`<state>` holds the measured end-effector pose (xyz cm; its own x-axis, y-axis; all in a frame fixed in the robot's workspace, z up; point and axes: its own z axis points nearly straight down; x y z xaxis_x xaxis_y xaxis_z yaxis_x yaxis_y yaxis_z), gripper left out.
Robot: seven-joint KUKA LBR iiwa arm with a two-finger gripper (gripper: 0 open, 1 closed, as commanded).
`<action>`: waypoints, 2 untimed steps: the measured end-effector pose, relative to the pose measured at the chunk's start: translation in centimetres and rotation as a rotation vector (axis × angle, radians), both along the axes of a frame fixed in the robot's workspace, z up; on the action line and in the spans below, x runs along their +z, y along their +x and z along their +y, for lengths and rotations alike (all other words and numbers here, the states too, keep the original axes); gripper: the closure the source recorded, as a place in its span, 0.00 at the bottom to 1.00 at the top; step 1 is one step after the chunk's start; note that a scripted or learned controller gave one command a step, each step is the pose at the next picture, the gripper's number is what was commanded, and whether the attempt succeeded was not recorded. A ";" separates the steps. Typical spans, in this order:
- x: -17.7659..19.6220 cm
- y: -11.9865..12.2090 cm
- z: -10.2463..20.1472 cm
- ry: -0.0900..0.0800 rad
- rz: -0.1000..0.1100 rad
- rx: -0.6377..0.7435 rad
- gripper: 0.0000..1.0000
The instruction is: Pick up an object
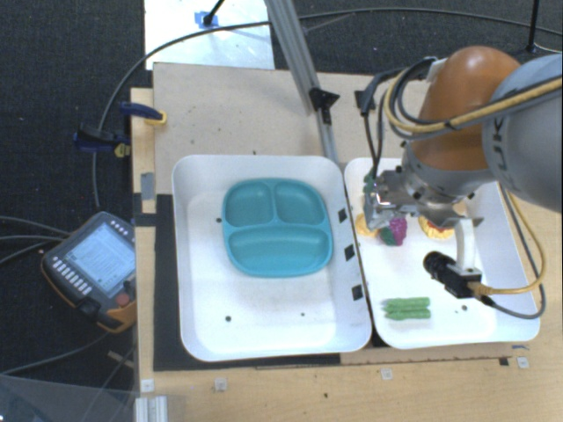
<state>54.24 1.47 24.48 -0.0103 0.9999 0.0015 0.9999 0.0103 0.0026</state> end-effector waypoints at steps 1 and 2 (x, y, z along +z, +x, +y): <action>-1.7 0.2 4.5 0.000 0.003 -0.002 1.00; -3.0 -0.7 9.6 0.000 0.004 -0.001 1.00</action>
<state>53.57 11.04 21.49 -0.0094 1.0000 0.0013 1.0000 0.0094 -0.0012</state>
